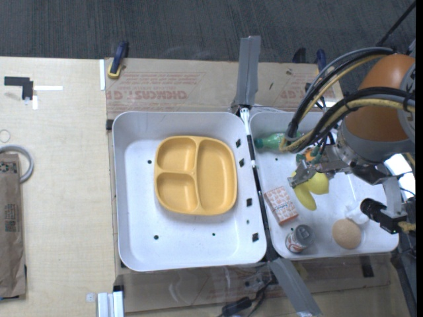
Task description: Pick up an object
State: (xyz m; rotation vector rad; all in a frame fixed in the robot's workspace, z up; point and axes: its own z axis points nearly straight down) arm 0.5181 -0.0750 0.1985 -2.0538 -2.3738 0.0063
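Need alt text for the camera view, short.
The grey arm's two-finger gripper sits over a yellow banana-shaped toy in the right white bin, among a small red-and-white box, a round tan ball, a small can and a green bottle. The left white bin holds a yellow divided plastic plate.

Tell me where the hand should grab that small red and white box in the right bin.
Grip the red and white box across its two long sides, coming straight down. It lies flat on the right bin's floor, slightly angled, with open space on its long sides; the banana sits close on its upper right.
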